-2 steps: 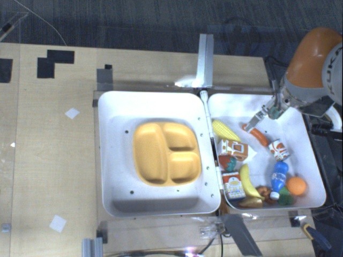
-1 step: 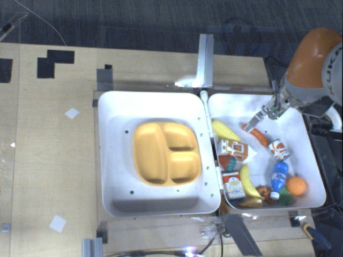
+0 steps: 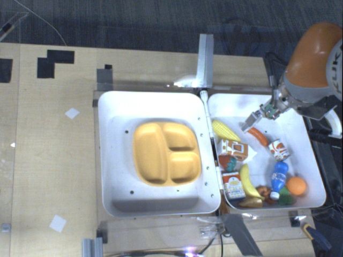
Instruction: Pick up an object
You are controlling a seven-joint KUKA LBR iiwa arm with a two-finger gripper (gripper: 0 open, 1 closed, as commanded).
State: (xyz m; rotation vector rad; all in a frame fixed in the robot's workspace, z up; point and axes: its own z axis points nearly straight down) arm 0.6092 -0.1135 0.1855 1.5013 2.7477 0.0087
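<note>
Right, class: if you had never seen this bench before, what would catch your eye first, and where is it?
Probably the yellow plastic divided tray, lying alone in the middle of the left white bin. Next, the heap of small toy foods in the right white bin: a yellow corn cob, a yellow banana, an orange ball-shaped fruit. Above them hangs the grey arm with its orange band, its hand low over the bin.

arm (image 3: 316, 58): cut off by right edge, upper links out of frame
gripper (image 3: 252, 123): small, blurred; finger state unreadable
carton (image 3: 233, 186): label too small to read
brown item (image 3: 252, 201): partly under banana (image 3: 247, 180), identity unclear
green item (image 3: 285, 198): mostly hidden behind bottle (image 3: 278, 176) and orange (image 3: 296, 186)
</note>
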